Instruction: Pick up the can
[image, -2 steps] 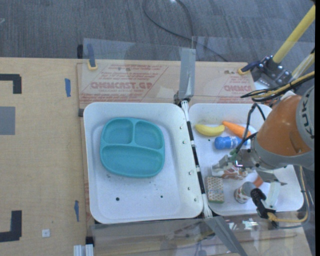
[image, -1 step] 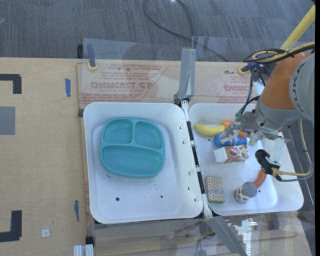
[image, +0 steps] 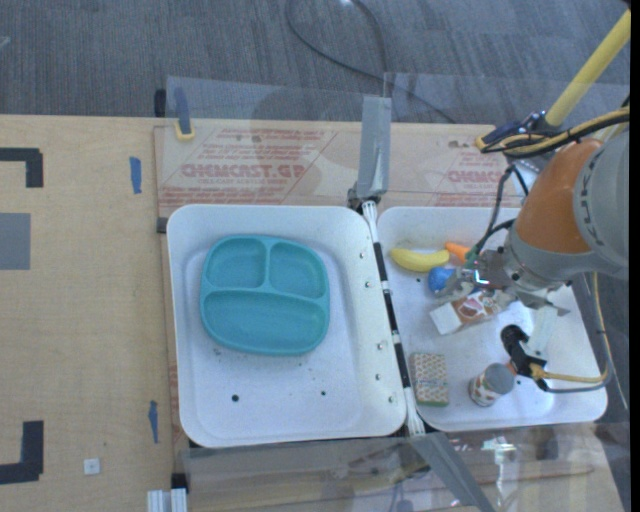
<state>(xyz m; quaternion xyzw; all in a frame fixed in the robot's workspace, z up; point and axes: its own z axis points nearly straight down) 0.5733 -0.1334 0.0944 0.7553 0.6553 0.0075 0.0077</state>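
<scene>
The can (image: 487, 385) is small, with a grey top and a pale label. It stands near the front edge of the right bin (image: 580, 400). My gripper (image: 477, 287) hangs over the middle of that bin, farther back than the can and apart from it. It is just above a white and brown packet (image: 462, 313). The grey wrist and orange band rise to the gripper's right.
Around the gripper lie a yellow banana (image: 419, 258), an orange piece (image: 457, 249) and a blue ball (image: 440, 281). A checkered block (image: 430, 378) lies left of the can. The left bin (image: 200, 400) holds a teal divided plate (image: 265, 295).
</scene>
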